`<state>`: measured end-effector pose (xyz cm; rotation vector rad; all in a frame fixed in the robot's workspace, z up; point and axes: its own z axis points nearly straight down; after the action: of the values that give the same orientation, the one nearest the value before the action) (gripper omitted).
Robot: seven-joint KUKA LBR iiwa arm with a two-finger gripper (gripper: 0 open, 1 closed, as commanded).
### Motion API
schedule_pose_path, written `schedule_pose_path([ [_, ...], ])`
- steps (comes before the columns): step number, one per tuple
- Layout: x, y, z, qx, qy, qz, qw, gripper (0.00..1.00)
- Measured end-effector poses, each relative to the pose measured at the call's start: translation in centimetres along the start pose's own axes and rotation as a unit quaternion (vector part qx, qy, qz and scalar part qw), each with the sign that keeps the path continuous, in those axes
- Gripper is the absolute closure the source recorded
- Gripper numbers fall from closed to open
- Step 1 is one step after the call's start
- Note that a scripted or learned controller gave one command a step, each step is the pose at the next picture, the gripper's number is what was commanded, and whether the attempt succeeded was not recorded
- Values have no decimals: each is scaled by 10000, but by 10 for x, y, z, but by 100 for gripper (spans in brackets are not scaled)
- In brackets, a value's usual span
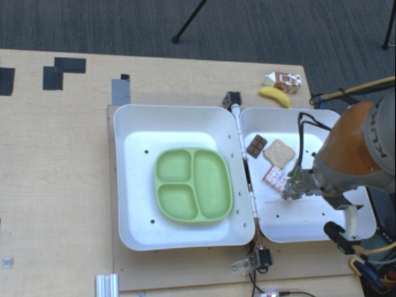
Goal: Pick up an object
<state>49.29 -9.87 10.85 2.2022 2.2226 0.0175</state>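
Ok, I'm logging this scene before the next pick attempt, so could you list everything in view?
white bins: 2, white, side by side on the bench
divided plate: 1, green, in the left bin
brown square: 1, dark brown, right bin
tan square: 1, tan, right bin
red-and-white packet: 1, right bin, by the gripper
banana: 1, yellow, on the bench behind the right bin
small carton: 1, white and brown, behind the banana
gripper: 1, grey, low in the right bin

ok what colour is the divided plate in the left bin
Light green: the divided plate has three compartments and lies in the white left bin, seen plainly in the camera view.
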Motion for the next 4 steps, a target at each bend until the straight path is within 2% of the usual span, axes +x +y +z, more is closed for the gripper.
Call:
schedule_pose_path([
  [1, 0, 0, 0, 1, 1, 1, 10000, 0],
  [2, 1, 2, -11, -17, 4, -16, 10000, 100],
  [3, 1, 2, -10, -16, 4, -15, 10000, 0],
  [4, 13, -5, 22, 54, -1, 32, 10000, 0],
])
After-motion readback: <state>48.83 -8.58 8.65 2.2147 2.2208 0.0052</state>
